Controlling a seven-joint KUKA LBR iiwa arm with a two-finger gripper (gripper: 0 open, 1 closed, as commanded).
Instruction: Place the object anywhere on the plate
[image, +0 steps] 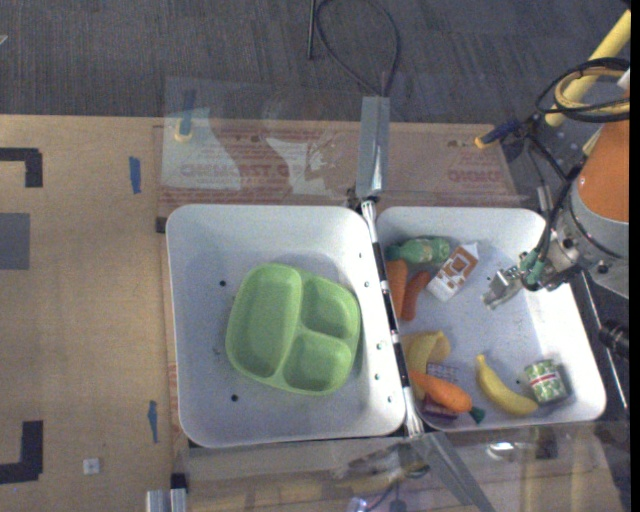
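Cardboard-covered bench over grey carpet, two shallow white bins side by side w/ a metal divider strip between them. The left bin (200, 250) carries a green sectioned plate (292, 327) — three compartments, nothing on it.

Right bin (520, 225) holds the clutter. Taking the small white-and-orange carton (453, 273) as landmark: a green toy vegetable (422, 248) just up-left of it, a carrot (397, 287) left of it near the divider, a yellow piece (426, 349) below it, another carrot (443, 392) lower still, a banana (502, 388) below-right, a green-labelled can (545, 380) farther right of that.

Gripper (503, 287) sits just right of the carton, over bare bin floor. Nothing visible between the fingers; whether they're spread or closed — can't tell at this res.

Which object is meant isn't given. Carton is nearest, so prob. that. Judging by looks: light, stiff-ish box, flat faces, lying tilted on its side. Should take a pinch across the narrow width, mid-body. Smooth printed skin could slip or skate on the bin floor if nudged first; too much squeeze might dent it. The toy veg next to it leaves little room on that side — approach from the open right.
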